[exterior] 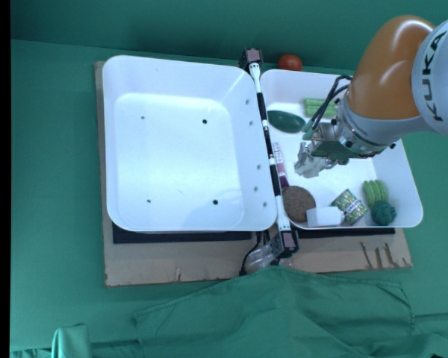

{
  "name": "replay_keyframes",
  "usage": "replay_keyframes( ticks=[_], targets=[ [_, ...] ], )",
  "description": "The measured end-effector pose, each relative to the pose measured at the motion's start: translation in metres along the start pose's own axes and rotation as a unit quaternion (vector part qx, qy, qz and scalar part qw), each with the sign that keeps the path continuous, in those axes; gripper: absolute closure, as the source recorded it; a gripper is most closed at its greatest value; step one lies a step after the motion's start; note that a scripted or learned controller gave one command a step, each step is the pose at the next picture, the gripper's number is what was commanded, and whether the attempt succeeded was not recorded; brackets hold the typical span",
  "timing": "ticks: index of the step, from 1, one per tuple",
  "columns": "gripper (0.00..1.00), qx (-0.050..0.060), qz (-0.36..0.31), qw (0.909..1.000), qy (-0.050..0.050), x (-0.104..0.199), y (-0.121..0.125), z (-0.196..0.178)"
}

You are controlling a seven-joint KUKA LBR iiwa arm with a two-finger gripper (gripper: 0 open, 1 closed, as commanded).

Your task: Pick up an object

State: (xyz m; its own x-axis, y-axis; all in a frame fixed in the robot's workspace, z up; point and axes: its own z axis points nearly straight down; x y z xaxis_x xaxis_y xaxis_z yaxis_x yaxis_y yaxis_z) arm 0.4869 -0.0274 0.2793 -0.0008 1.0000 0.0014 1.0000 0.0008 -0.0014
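Below you, the wide white left bin [183, 136] sits beside the white right bin [403, 177], where your grey two-finger gripper [311, 162] hangs over a round brown disc [299, 198]. Nothing looks lifted yet; whether it grips anything, you cannot tell.

Two glossy white bins, the left bin [181, 144] dotted with a few small dark spots, sit on tan cardboard [172, 263] over a teal-green cloth [52, 200]. The right bin [403, 177] holds a dark green oval piece [285, 119], a light green ridged item [314, 107], a brown round disc [299, 198], a white block [325, 215], a green-and-white patterned can [349, 204], a lime green bumpy item [373, 192] and a dark teal knobbly ball [383, 213]. A red-orange round object [290, 62] lies behind the bin. The arm [403, 73] is grey with an orange band and black lettering.
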Motion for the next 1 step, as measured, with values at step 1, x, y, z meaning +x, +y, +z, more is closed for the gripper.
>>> replay_keyframes(
  ticks=[1],
  targets=[
    [1.0, -0.001, 0.001, 1.0, 0.0, 0.0123, -0.0106, 0.0002]
  ],
)
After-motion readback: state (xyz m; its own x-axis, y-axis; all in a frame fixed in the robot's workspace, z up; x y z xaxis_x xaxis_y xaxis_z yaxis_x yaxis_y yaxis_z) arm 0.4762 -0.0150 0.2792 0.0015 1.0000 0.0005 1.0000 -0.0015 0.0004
